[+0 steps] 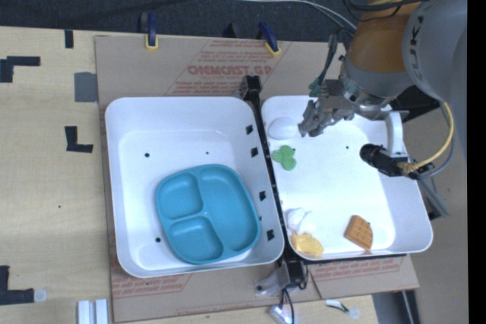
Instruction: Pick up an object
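My gripper [308, 130] hangs over the far left part of the right bin [357, 178], its dark fingers pointing down with nothing visibly between them. Just left of it lies a white oval object [281, 127]. A small green object [285, 157] sits a little nearer, below the gripper and to its left. At the bin's near edge lie a white object [299, 220], a yellow object [307, 244] and a brown waffle-like piece [359, 231].
The left bin [129, 155] holds a blue divided plate [206, 213]. A black divider with clips [262, 155] runs between the bins. The arm's grey body and orange band [387, 34] loom over the right bin's far right side, with cables along it.
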Controlling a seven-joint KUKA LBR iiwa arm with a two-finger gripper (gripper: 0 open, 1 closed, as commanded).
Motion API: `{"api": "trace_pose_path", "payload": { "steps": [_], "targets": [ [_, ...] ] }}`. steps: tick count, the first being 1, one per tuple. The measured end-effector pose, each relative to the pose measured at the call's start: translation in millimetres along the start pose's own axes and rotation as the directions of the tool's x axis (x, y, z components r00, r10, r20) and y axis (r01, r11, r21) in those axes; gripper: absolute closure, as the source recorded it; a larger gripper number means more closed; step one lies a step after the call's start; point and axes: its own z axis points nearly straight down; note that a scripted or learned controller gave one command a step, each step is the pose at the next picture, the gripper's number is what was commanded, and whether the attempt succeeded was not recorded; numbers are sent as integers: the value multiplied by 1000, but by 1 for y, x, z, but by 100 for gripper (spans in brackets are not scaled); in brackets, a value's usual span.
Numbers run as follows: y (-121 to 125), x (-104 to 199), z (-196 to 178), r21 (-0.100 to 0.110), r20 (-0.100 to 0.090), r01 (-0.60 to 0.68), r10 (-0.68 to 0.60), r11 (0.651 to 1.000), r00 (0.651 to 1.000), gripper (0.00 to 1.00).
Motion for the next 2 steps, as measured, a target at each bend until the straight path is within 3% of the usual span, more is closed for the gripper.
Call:
{"api": "trace_pose_path", "payload": {
  "steps": [2],
  "targets": [
    [-4, 105, 14, 0, 0, -1, 1, 1000, 1000, 100]
  ]
}}
